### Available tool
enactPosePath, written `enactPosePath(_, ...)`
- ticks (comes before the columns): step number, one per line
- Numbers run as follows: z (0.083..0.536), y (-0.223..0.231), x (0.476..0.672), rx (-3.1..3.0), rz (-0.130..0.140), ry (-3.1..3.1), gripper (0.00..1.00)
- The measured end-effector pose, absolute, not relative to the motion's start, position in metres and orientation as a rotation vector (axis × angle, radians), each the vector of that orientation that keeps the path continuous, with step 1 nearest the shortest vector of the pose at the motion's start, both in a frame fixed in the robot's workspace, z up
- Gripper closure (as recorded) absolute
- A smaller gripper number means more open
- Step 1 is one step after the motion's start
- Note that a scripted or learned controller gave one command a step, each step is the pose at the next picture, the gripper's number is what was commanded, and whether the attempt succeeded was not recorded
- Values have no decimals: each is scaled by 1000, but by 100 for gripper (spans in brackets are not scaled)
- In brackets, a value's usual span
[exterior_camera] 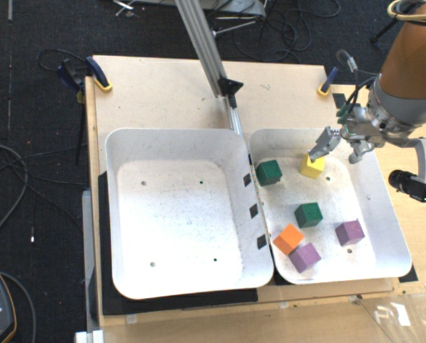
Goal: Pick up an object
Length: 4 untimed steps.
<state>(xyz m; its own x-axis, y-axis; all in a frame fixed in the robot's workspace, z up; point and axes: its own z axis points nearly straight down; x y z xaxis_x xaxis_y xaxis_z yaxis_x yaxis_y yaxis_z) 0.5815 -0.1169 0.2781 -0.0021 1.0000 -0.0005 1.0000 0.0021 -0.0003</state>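
open jaws (338,148) above yellow block (312,166)

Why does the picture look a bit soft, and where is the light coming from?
Camera view: lighting is even and diffuse, the blocks cast small faint shadows on the right bin; no strong glare on the left bin; the gripper looks slightly blurred beside the yellow block; the dark floor is dim.

Grey arm (406,102) with an orange band, cables at the wrist, metal gripper (339,146)

No text, label or number is legible on anything here.
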Motion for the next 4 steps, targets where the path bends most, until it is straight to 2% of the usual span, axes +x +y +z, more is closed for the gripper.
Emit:
enactPosePath(1,173,-120,528,2230,-9,2225,0)
enactPosePath(2,94,-133,543,2221,-1,2219,0)
enactPosePath(3,200,-87,567,2209,10,2224,0)
enactPosePath(4,119,-136,519,2232,-11,2219,0)
